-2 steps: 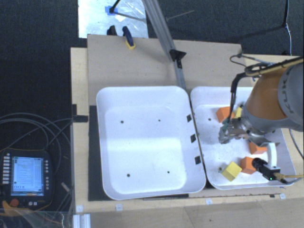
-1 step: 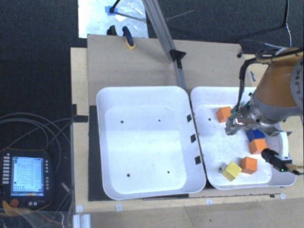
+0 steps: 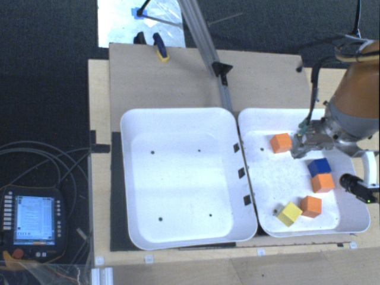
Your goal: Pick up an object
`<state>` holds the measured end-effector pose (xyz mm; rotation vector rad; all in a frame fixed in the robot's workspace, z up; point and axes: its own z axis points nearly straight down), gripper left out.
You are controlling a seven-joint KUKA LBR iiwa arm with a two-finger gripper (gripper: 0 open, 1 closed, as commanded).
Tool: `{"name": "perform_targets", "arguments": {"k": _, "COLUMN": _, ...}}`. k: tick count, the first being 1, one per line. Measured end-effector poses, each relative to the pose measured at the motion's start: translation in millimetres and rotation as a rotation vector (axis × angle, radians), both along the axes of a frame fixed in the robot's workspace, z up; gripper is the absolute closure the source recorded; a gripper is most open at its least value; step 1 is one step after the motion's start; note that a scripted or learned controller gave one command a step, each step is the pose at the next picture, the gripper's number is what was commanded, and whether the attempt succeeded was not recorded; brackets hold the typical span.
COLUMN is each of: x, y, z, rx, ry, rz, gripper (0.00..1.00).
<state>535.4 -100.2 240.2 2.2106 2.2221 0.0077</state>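
**Onlooker 1:** Nearest the camera, at lower left, sits a handheld control pendant [image 3: 32, 221] with a lit screen, its grey cables [image 3: 53, 159] looping over the dark floor beside the bench [image 3: 178, 76].

**Onlooker 2:** And on the bench?

**Onlooker 1:** Two white bins side by side, touching along their inner rims. Left bin [image 3: 127, 177]: nothing but a few dark dots on its floor. Right bin [image 3: 261, 218]: five blocks. Yellow block [image 3: 290, 214] at the front, tilted, with an orange block [image 3: 310, 206] just beside it on the right. Behind those, a blue block [image 3: 319, 167] touching a second orange block [image 3: 322, 183]. A third orange block [image 3: 281, 143] lies apart, toward the back left of that bin.

**Onlooker 2:** Where is the arm?

**Onlooker 1:** It reaches in from the right, orange band [image 3: 359, 94] above the grey wrist. Gripper [image 3: 298, 148] sits low in the right bin, just right of the third orange block, near or touching it; I cannot tell which. Whether the claw is wide or narrow I cannot tell either; the wrist hides it.

**Onlooker 2:** Anything crowding it?

**Onlooker 1:** Blue block lies just in front of the wrist. A grey slanted pole [image 3: 202, 34] crosses the back of the bench, ending at the seam between the bins. Yellow-and-blue clamp [image 3: 160, 46] at the bench's back edge.
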Motion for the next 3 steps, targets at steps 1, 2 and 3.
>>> {"name": "perform_targets", "arguments": {"k": 1, "x": 0.9, "y": -0.2, "z": 2.4, "rx": 0.001, "ry": 0.006, "rz": -0.001, "gripper": 1.0}}
{"name": "perform_targets", "arguments": {"k": 2, "x": -11.4, "y": 55.6, "z": 12.1, "rx": 0.004, "ry": 0.007, "rz": 0.006, "gripper": 1.0}}
{"name": "perform_targets", "arguments": {"k": 3, "x": -18.3, "y": 105.9, "z": 1.6, "rx": 0.004, "ry": 0.007, "rz": 0.006, "gripper": 1.0}}
